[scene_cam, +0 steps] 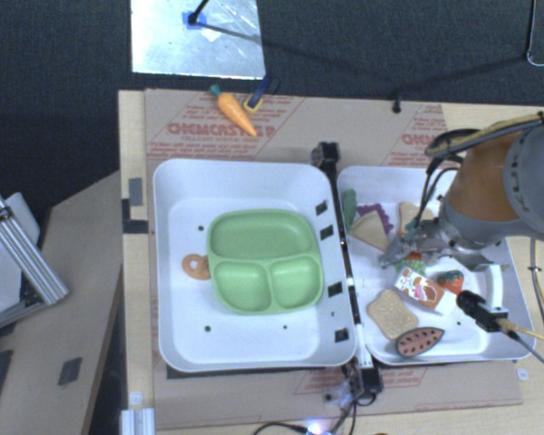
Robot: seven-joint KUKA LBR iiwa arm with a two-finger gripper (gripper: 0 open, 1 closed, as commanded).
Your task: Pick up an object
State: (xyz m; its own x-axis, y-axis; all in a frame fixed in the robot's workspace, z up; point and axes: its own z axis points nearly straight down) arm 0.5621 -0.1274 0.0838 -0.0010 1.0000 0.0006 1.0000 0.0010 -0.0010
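The arm's grey gripper (401, 250) hangs over a small flat printed card (420, 289); its grip I cannot tell. Light, thin, awkward; take its edges.

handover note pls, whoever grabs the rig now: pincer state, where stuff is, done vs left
Pincer: low in the right white bin, among the toy food; grip cannot be judged.
Right bin: tan bread slice, brown oval seed-patterned piece, white printed packet, purple piece.
Left white bin: green three-compartment plate and a small orange ring beside it.
Orange toy carrot lies on the cardboard beyond the bins.
Done: nothing visibly lifted.
Left: grasp and raise one object.
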